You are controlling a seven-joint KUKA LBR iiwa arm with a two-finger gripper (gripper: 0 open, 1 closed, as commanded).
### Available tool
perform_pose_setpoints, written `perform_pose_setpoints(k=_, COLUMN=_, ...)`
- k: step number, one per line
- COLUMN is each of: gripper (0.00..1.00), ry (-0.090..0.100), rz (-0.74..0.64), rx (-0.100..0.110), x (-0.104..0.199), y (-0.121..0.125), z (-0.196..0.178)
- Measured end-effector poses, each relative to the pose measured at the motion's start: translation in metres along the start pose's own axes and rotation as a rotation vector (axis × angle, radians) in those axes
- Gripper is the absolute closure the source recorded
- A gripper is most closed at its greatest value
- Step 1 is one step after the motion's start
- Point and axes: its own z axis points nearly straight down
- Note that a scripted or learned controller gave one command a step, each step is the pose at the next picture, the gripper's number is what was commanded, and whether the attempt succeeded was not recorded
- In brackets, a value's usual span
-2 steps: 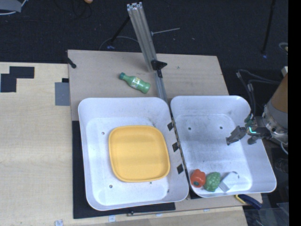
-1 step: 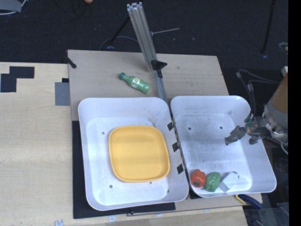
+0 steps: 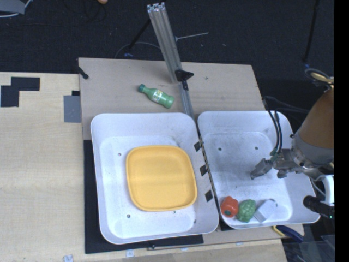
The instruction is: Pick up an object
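Two white bins sat side by side: the left bin (image 3: 106, 146) held one yellow plate (image 3: 161, 177), and the right bin (image 3: 240, 127) held three small things in its near corner, a red pepper (image 3: 229, 206), a green lump (image 3: 246, 210) and a grey block (image 3: 264, 211). One green bottle (image 3: 156, 96) lay on the board behind the left bin. The gripper (image 3: 262, 170) hung over the right bin, above the three things and touching none, too blurred to tell whether it was spread or pressed together.

Light is even and fairly bright over the surface (image 3: 218, 81) and the two white bins, left bin (image 3: 103, 141) and right bin (image 3: 240, 124), whose walls come close to washing out but keep their speckle. The floor beyond is nearly black, with detail lost. Shadows are soft and short: a faint one under the yellow plate (image 3: 161, 177), a darker strip along the left bin's left wall. The picture is grainy and slightly soft throughout; the arm (image 3: 319, 130) looks blurred.
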Motion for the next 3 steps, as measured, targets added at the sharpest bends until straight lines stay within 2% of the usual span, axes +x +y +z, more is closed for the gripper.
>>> perform_pose_setpoints(k=1, gripper=0.00, ry=-0.002, rz=0.000, rx=-0.006, x=0.000, y=0.001, z=0.046)
perform_pose_setpoints(k=2, gripper=1.00, ry=-0.002, rz=0.003, rx=-0.008, x=-0.001, y=0.001, z=0.034)
perform_pose_setpoints(k=3, gripper=1.00, ry=-0.003, rz=0.001, rx=-0.010, x=-0.001, y=0.010, z=-0.023)
